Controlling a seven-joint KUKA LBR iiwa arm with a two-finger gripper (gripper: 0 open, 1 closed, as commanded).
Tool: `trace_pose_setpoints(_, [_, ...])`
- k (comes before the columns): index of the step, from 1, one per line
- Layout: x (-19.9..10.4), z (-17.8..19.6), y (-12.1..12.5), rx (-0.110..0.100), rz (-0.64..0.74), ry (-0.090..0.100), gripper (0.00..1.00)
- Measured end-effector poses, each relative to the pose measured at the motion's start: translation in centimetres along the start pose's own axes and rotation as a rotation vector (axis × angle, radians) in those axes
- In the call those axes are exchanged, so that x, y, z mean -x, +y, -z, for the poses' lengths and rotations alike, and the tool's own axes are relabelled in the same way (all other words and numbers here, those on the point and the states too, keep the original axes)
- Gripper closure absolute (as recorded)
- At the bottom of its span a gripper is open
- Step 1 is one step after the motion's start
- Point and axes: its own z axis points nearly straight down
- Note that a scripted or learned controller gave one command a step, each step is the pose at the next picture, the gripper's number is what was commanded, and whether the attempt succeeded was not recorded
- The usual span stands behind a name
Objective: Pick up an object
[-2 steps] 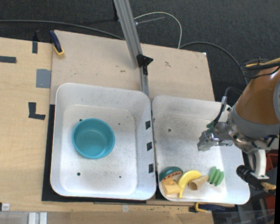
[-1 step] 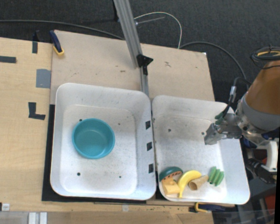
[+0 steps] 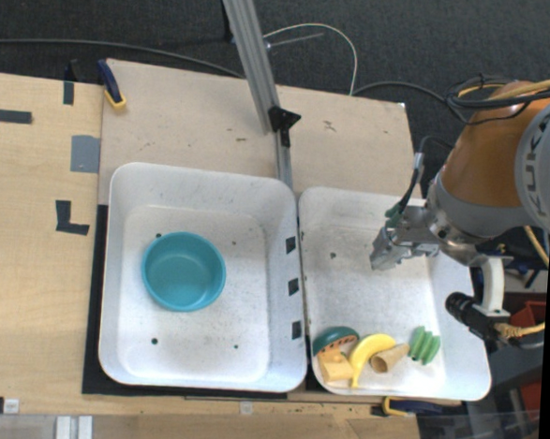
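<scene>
While the grey arm with its orange band reaches in from the right, its metal two-finger gripper hangs over the bare far part of the right shallow white bin, with nothing between its tips; whether it is released or clenched I cannot tell. Well apart from it, a small cluster of toy food lies in that bin's near part: a yellow plastic banana, a green ridged piece to its right, a tan cone-shaped piece between them, a pale yellow block, and a round green-rimmed piece at the left. A teal round bowl sits upright in the left white bin on the light wooden table.
</scene>
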Motion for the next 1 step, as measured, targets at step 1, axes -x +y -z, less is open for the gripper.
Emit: trace_pose_setpoints(1, [-5.39, 0.29, 2.08, 0.001, 0.003, 0.001, 1.0])
